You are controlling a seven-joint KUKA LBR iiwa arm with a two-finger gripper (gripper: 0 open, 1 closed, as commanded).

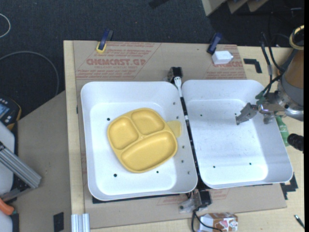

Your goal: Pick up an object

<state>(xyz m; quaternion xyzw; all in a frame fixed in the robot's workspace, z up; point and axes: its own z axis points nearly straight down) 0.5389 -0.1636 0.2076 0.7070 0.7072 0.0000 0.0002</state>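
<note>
Plastic, yellow and split into three parts, the plate (142, 140) looks light, stiff and slippery, best pinched at its thin rim by the gripper (252, 113), whose fingers sit open with nothing between them over the right white bin (227, 170).

The arm (295, 76) runs off the right edge, so most of it is cut away. The gripper (255, 114) sits over the right bin (227, 178), its fingers too small and blurred to read. A green object (282, 129) is tucked partly beneath the wrist (what it is, can't tell). The yellow plate (141, 139) covers a pale yellow scrap (175, 128), unidentifiable.
</note>
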